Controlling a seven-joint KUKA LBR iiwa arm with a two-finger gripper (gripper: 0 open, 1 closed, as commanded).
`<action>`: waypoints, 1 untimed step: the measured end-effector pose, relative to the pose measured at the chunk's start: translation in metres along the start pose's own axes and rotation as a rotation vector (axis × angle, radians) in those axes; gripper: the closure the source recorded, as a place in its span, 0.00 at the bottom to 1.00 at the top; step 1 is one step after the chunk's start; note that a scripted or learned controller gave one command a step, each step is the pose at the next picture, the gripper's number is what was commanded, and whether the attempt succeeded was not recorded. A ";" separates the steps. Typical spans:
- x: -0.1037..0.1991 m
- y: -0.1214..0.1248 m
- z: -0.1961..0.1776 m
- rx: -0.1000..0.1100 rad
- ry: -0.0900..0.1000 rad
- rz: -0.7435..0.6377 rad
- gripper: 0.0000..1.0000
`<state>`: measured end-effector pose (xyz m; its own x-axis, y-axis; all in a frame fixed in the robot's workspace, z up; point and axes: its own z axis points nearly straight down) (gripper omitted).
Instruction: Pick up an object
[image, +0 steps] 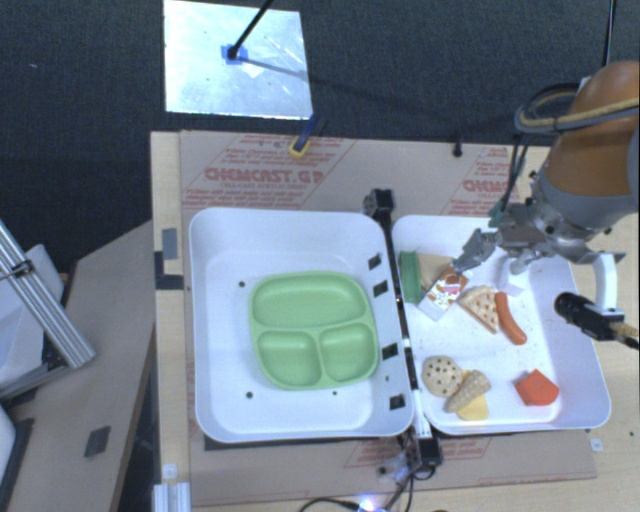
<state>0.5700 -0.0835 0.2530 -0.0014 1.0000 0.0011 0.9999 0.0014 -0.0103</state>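
Note:
The right white bin (590, 400) holds several toy foods. Among them are a small white and red carton (445, 293), a toast wedge (480, 306), an orange sausage (511, 319), a cookie (438, 374), a yellow wedge (470, 396) and a red-orange block (538, 388). A green piece (409, 276) lies against the bin's left wall. My gripper (497, 256) hangs over the upper middle of this bin, just above and to the right of the carton. Its fingers stand open with nothing between them.
The left white bin (215, 300) bears a green divided plate (310, 328). A black divider with clips (392, 300) runs between the bins. A black fitting on the arm (588, 316) juts over the right bin's right side. Cardboard lies under both bins.

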 end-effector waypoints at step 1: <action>0.000 0.002 -0.006 -0.012 -0.001 -0.002 0.00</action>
<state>0.5722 -0.0833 0.2592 -0.0035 1.0000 -0.0001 1.0000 0.0035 0.0016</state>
